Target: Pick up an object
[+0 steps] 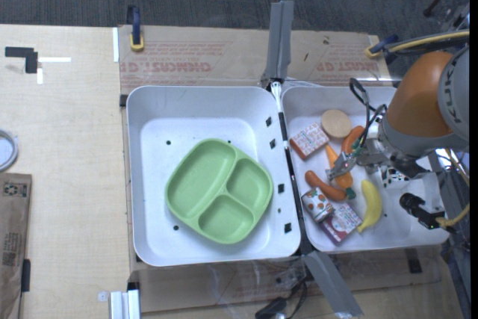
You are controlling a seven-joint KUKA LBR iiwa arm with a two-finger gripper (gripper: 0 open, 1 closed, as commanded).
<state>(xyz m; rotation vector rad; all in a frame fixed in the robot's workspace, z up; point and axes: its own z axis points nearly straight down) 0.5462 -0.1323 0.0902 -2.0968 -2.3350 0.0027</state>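
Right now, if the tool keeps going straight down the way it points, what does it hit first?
Most likely the small orange piece directly under the tool, beside the hot dog in the right bin. Depth is unclear from above.

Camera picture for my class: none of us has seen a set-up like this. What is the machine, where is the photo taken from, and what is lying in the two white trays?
The photo comes from a fixed camera above a bench, looking down at a slant. The grey machine with the orange band is a robot arm reaching in from the right. At its tip is a two-finger gripper, low over the right bin. That bin holds toy food: a banana, a carrot, a round tan piece, and small red and white packets. The left bin holds a green divided plate. The job is to pick up one object. I cannot tell from this view whether anything is gripped.
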